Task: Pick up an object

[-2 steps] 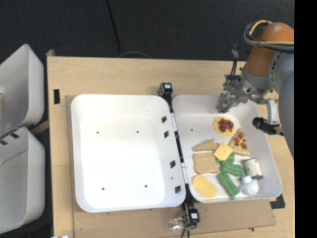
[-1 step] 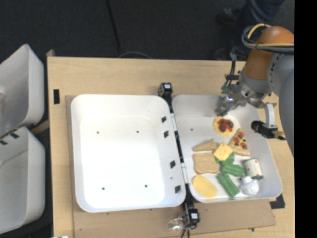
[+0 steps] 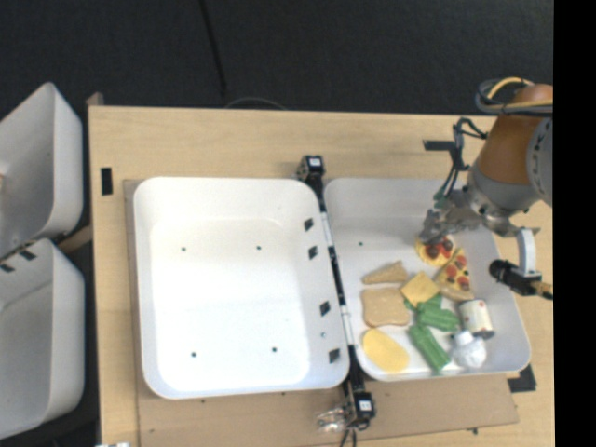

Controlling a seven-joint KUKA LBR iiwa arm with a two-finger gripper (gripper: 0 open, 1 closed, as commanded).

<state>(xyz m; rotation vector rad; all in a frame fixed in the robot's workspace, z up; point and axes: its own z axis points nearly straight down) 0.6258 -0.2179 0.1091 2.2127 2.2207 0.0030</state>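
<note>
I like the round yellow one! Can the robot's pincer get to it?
Probably yes. The flat round yellow disc lies uncovered near the right white bin's front corner, only touching a tan bread slice. The pincer hovers farther back.

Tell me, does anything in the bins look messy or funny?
Nothing looks broken or spilled. The toy food is just bunched in the near corner of the right bin, with the gripper right above it.

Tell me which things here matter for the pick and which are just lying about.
For the pick: gripper; pizza slice under it; right bin.

Lying about: second pizza slice; bread slice; yellow disc; green pieces; small can; left bin.
</note>
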